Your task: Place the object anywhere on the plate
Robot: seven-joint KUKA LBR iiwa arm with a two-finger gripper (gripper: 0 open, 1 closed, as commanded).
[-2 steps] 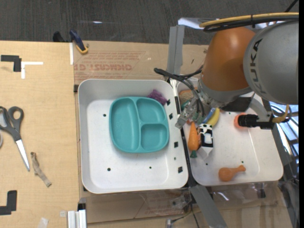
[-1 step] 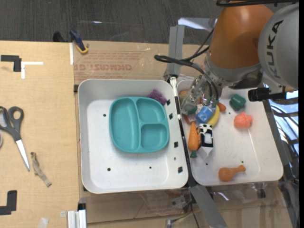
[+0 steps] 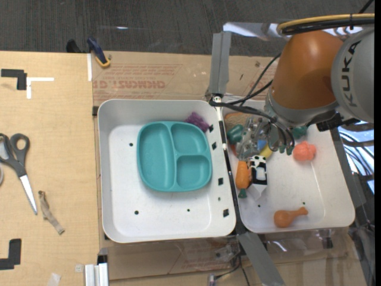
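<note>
A teal divided plate (image 3: 174,156) lies in the left white bin (image 3: 119,213), and nothing rests on it. My gripper (image 3: 262,140) hangs low over the upper left part of the right bin (image 3: 321,195), under the orange wrist band. Right below it lie a black-and-white toy (image 3: 258,169), a yellow piece (image 3: 265,153) and an orange carrot-shaped toy (image 3: 242,175). A green item (image 3: 235,132) sits just left of the gripper, partly hidden by it.
A purple object (image 3: 197,121) lies in the left bin at its far edge, touching the plate's rim. In the right bin there are also a pink-orange ball (image 3: 305,151) and an orange drumstick shape (image 3: 290,217). Scissors (image 3: 19,165) lie on the bench at the left.
</note>
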